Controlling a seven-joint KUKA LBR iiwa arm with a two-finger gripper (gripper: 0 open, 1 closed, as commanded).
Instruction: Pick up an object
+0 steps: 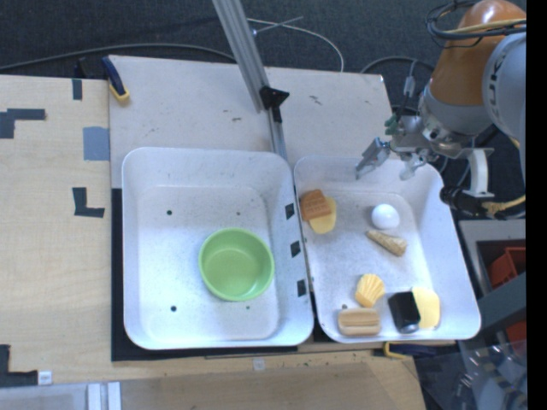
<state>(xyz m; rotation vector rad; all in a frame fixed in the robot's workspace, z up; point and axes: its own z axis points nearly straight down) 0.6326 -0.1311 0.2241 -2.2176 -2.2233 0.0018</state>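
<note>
the end effector point(389, 162) hangs over the far edge of the right bin point(453, 254), its two fingers spread apart and holding nothing. in this bin lie a white ball point(385, 216), a cone-shaped piece point(387, 243), a toast-like piece point(317, 211), a yellow shell shape point(369, 289), a small bread loaf point(358, 320) and a black and yellow item point(415, 309). the left bin point(154, 186) holds a green bowl point(237, 264). the bench point(51, 229) is pale wood with grey tape marks point(97, 143); behind it the floor point(102, 11) is dark, with cables point(316, 37).
</note>
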